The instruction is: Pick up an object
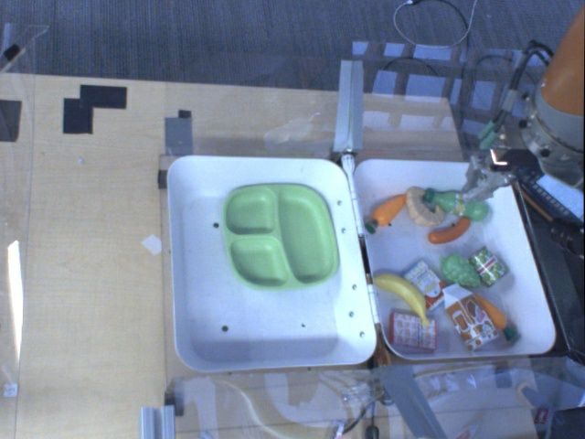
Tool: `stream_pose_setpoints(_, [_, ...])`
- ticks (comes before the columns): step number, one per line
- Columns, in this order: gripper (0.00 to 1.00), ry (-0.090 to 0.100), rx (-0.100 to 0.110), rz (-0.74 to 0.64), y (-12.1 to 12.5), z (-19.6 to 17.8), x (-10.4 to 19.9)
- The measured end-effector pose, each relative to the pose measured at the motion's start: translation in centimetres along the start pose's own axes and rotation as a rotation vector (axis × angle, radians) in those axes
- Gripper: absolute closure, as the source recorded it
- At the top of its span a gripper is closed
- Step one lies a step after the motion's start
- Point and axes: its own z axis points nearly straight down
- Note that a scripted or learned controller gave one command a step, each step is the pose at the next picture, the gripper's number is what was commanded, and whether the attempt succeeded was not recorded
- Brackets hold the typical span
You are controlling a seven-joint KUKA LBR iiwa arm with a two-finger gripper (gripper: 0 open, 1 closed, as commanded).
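The gripper (pixel 477 183) hangs over the right bin (pixel 539 286), at its one-o'clock corner; whether its jaws are apart cannot be told. A red sausage-shaped toy (pixel 450 230) lies just toward seven o'clock, its long axis running eight to two. The bin's far wall crowds close behind.

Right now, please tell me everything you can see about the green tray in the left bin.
The green tray is pale green, looks like smooth plastic, and has rounded corners. It has three compartments: two smaller ones on its left side, one above the other, and one long one on its right. It lies flat, right side up, slightly turned, on the floor of the left bin, toward its upper middle. Nothing lies in it or touches it besides the bin.
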Motion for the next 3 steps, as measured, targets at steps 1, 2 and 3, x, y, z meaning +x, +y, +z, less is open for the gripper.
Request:
stream_pose_setpoints(1, [1.0, 0.001, 0.004, -0.011, -1.2, 9.7, -2.1])
stream_pose_setpoints(2, [1.0, 0.001, 0.0, -0.33, 6.8, 2.4, 0.3])
stream_pose_setpoints(3, [1.0, 0.001, 0.003, -0.405, 0.7, 14.6, -5.6])
